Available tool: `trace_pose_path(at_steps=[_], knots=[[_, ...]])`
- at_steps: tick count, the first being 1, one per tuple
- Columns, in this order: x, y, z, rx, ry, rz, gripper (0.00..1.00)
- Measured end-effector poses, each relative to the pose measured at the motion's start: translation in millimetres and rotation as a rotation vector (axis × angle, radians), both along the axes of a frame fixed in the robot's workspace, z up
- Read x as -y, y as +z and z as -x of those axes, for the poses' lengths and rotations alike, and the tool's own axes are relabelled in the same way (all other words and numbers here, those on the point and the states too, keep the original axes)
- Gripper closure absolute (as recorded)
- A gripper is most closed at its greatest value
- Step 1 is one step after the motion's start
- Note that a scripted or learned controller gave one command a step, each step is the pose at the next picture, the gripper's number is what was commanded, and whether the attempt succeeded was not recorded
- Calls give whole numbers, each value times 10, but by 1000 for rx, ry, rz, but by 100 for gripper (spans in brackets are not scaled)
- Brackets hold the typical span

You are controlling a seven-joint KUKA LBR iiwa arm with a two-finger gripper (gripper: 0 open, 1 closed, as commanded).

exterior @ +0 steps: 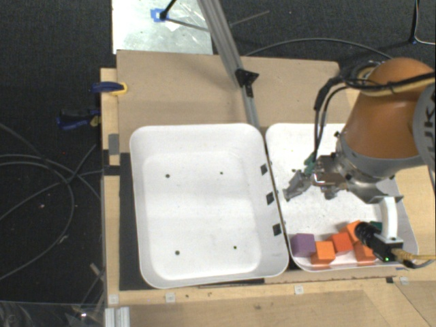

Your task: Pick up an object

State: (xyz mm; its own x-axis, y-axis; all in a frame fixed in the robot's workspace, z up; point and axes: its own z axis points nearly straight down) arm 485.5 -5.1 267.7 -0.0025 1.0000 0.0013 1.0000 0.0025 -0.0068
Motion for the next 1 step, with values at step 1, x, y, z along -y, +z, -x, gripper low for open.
trace_pose_path(at_steps=[1], knots=[[-461, 183, 2, 11, 9, -1, 0]])
